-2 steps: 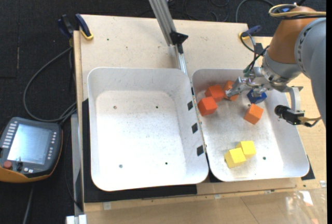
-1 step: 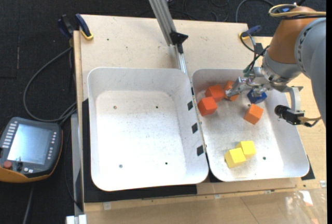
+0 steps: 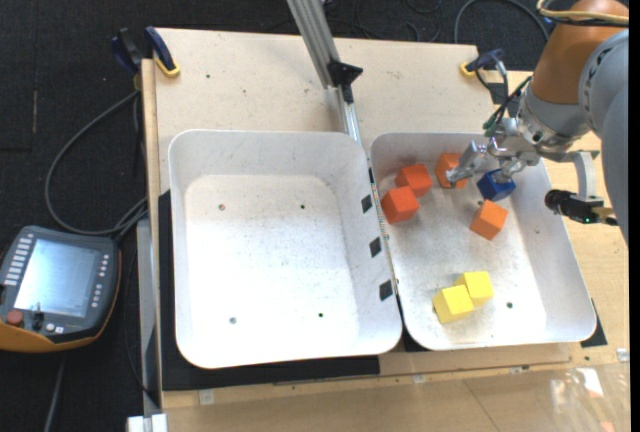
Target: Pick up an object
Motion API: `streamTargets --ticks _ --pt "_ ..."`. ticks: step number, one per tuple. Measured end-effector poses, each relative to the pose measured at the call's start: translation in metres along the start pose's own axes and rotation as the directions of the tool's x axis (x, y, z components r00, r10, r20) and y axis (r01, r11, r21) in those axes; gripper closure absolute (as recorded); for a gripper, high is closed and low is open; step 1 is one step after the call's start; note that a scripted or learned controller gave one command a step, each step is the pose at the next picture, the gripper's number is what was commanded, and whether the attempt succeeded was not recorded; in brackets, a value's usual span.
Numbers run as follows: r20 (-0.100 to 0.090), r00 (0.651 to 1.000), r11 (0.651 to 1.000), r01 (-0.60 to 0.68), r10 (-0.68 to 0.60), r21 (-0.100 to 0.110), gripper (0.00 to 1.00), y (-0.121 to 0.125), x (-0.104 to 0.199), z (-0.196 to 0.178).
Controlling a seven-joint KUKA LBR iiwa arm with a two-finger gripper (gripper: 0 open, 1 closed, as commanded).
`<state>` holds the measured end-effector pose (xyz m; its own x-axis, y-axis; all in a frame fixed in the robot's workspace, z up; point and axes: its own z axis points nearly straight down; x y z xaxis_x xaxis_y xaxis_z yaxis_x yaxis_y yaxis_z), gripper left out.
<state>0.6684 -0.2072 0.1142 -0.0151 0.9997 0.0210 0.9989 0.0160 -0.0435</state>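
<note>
On the pale wooden counter [image 3: 260, 85], cables trail at twelve o'clock; the arm [image 3: 585, 70] reaches from three o'clock, tool [image 3: 478, 163] grip impossible to tell.

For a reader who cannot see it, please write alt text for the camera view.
A grey robot arm reaches from the right, its gripper low over the right bin, near a blue block and four orange blocks. Two yellow blocks lie touching near that bin's front. The left bin sits beside it.
</note>
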Motion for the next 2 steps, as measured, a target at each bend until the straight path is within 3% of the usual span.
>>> streamTargets --ticks 1,2 --pt "0.015 1.0 1.0 0.0 0.0 -0.017 0.0 -0.0053 -0.001 0.0012" --pt "0.018 1.0 1.0 -0.002 0.002 -0.028 0.0 -0.0095 -0.0054 0.0015"
